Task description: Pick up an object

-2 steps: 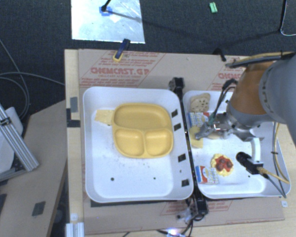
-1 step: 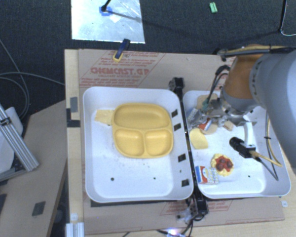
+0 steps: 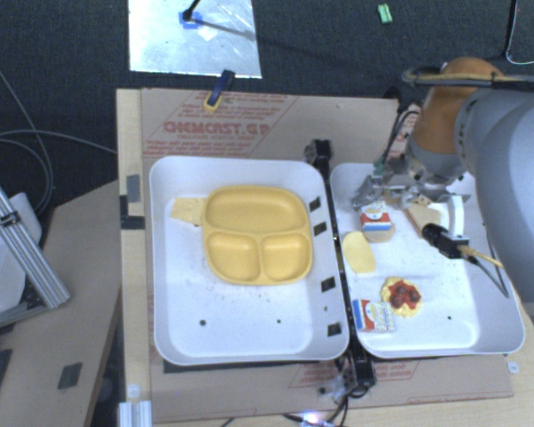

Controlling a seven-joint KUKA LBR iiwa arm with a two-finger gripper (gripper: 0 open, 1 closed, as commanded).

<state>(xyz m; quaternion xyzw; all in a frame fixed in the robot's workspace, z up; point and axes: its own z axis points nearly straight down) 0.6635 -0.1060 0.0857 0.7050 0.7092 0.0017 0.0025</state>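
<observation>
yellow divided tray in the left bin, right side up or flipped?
Right side up. The yellow tray lies flat in the left bin, its three hollow compartments facing up, with nothing visible in them.

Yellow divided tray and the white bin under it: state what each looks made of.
The yellow three-compartment tray looks like moulded plastic, matte to satin: uniform colour, rounded rims, soft highlights. The left shallow white bin also looks like plastic, smooth and slightly glossy, with rounded corners and small dark specks on its floor. Neither can be confirmed from look alone.
</observation>
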